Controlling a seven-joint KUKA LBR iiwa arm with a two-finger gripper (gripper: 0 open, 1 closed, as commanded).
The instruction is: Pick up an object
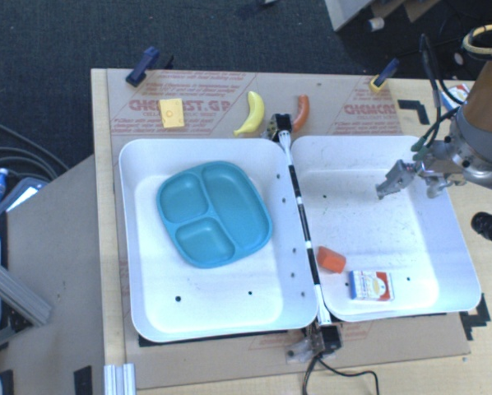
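- The jaws hang over the far half of the right bin, carried in from the right by the grey arm; they are too small and blurred to tell whether they are spread or pressed together, and nothing shows between them.
- The right bin holds two candidate objects, both near its front edge: an orange piece just beside the divider between the bins, and a small white carton with red and blue print lying flat to its right, close to it but apart.
- Both lie nearer the viewer than the jaws and somewhat to their left, well apart from them, so the jaws sit over bare bin floor, not over either object.
- The left bin carries a blue divided plate, lying flat and slightly turned; as a wide, shallow thing it looks a poor grip for two fingers, which may be why the arm works the right bin.
- A yellow banana and an orange-red sausage-shaped toy rest on the desk beyond the bins, outside the working area, along with a small yellow square tag.
- Judging from this, the pick is not yet made: the jaws would need to travel toward the front of the bin before descending.
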